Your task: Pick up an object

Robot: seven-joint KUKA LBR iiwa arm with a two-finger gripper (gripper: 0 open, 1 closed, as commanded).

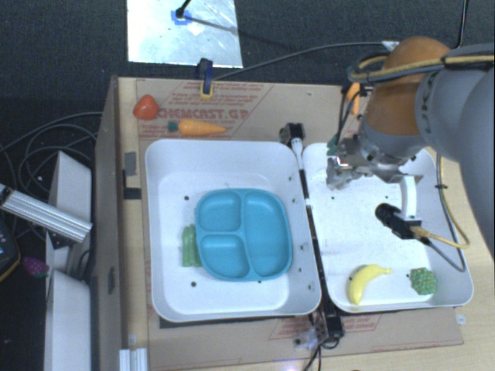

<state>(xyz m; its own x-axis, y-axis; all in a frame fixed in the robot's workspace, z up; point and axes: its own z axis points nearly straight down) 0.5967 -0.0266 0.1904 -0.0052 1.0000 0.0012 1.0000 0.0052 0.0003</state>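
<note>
We note the tool (340, 175) low over the right bin's (456, 284) upper left corner; whether it grips, we cannot tell. The toy banana (365, 280) and green broccoli (422, 280) lie near the front wall.

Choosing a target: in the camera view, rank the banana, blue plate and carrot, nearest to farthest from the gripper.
From the gripper:
1. Banana, same right bin, near its front edge.
2. Blue plate, in the left bin.
3. Carrot, on the cardboard behind the left bin.
</note>
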